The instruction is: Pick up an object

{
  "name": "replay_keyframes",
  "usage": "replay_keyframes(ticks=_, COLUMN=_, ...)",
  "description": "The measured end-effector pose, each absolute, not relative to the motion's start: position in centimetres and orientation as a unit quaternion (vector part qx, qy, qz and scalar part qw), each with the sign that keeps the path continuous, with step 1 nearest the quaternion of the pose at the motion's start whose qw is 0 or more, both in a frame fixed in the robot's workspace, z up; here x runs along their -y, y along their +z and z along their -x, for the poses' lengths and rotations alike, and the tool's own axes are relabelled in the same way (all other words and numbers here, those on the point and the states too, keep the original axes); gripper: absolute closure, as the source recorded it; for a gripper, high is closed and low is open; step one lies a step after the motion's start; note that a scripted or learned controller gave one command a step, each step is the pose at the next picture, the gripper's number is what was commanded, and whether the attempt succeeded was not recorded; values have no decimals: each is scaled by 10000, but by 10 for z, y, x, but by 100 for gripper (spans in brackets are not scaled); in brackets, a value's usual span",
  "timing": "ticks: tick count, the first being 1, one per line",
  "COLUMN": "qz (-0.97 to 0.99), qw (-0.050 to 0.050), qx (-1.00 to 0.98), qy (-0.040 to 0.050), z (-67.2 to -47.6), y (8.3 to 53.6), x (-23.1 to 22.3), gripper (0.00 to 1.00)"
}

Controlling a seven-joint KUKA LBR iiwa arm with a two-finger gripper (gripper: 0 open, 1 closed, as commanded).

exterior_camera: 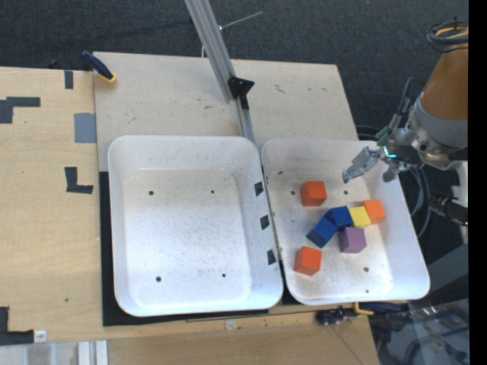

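Blocks lie clustered in the right bin (396, 280): an orange block (313, 193) apart near the middle, a second orange block (307, 260) toward the front, and a tight group of blue block (329, 225), yellow block (360, 217), small orange block (374, 210) and purple block (351, 239), touching one another. The gripper (370, 163) hangs above the bin's far right part, nothing between its jaws; whether the jaws stand wide or narrow cannot be told from this slant. The left bin (122, 158) sits beside it on the desk (46, 226). Risk, as a judgement: a descent into the tight group would likely wedge a jaw on a neighbour and push blocks aside; the lone orange block offers cleaner access.
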State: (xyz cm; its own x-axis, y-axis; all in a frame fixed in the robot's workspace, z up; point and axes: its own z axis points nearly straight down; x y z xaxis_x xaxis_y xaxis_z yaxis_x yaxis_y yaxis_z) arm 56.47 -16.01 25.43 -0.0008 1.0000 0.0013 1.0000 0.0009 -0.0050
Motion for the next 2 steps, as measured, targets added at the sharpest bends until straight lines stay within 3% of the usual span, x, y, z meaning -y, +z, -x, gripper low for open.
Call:
replay_keyframes(ticks=1, qz=7063, qw=5, qx=7079, qy=5, z=-565, y=257, x=160, gripper=0)
replay_keyframes(ticks=2, qz=7066, qw=21, qx=7076, qy=20, z=-570, y=211, x=155, gripper=0)
